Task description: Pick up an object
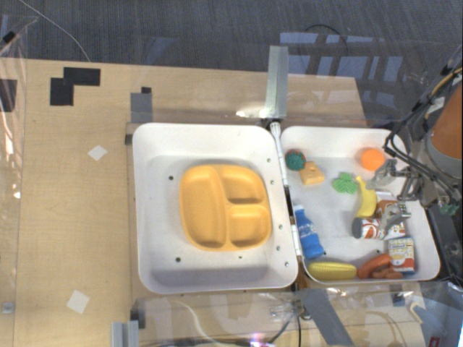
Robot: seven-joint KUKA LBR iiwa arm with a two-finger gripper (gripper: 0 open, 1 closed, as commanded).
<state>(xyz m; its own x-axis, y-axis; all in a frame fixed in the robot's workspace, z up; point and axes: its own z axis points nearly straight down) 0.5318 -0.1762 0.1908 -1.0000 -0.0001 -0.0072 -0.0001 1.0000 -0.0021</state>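
The left bin (145, 194) carries a yellow divided tray (224, 207). The right bin (325, 144) is crowded with toy food: a blue bottle (309, 235), a banana (366, 199), an orange ball (372, 159), a small can (367, 229). The gripper (394, 212) hangs above the can; how it is set I cannot tell.
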